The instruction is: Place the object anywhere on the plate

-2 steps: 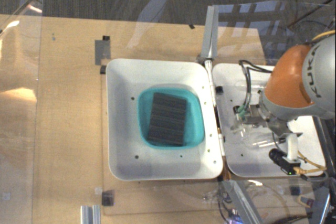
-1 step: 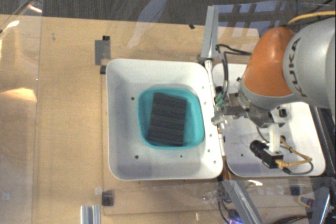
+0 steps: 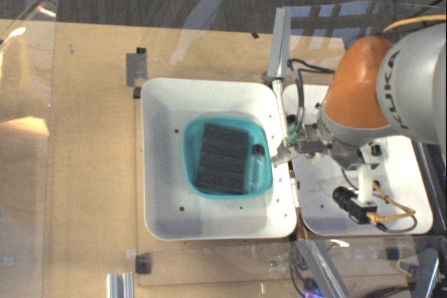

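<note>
A teal plate (image 3: pixel 192 150) sits in the left white bin (image 3: pixel 164 206). A dark grey ribbed block (image 3: pixel 223 157) lies flat on the plate and covers most of its middle. A small clear bottle with a dark cap (image 3: pixel 258 164) rests along the plate's right rim, next to the block. My gripper (image 3: pixel 285 146) hangs over the wall between the two bins, just right of the bottle, and the orange wrist band (image 3: pixel 356 87) hides most of it. Whether it touches the bottle I cannot tell.
The right white bin (image 3: pixel 321 213) lies under the arm. A black part with yellow cable (image 3: pixel 360 209) hangs over it. A metal post (image 3: pixel 279 45) rises behind the bins' shared wall. Wooden bench top (image 3: pixel 70 150) stretches to the left.
</note>
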Motion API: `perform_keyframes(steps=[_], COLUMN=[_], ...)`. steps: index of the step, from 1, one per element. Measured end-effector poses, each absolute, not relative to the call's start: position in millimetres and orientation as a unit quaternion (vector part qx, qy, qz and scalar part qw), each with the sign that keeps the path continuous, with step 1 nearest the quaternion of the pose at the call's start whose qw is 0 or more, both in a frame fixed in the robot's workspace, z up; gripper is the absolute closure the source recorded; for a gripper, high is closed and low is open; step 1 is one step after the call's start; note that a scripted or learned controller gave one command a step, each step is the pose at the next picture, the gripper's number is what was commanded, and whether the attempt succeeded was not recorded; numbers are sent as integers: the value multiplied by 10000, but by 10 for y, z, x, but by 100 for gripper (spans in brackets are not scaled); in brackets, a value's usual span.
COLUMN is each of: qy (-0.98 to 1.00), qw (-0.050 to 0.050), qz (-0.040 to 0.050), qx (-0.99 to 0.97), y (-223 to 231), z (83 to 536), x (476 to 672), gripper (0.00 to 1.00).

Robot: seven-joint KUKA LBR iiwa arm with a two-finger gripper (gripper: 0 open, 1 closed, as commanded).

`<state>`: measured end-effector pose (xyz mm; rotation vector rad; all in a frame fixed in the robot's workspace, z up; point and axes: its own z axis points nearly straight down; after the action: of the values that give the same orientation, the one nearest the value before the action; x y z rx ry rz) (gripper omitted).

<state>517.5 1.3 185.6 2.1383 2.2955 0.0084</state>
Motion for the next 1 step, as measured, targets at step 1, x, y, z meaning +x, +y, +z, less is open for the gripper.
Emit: perform_keyframes(steps=[1], qy=[7317], qw=[33], qz=[27], qx=[6816], y=[-437], z=[1992], x=[5391], gripper=[0])
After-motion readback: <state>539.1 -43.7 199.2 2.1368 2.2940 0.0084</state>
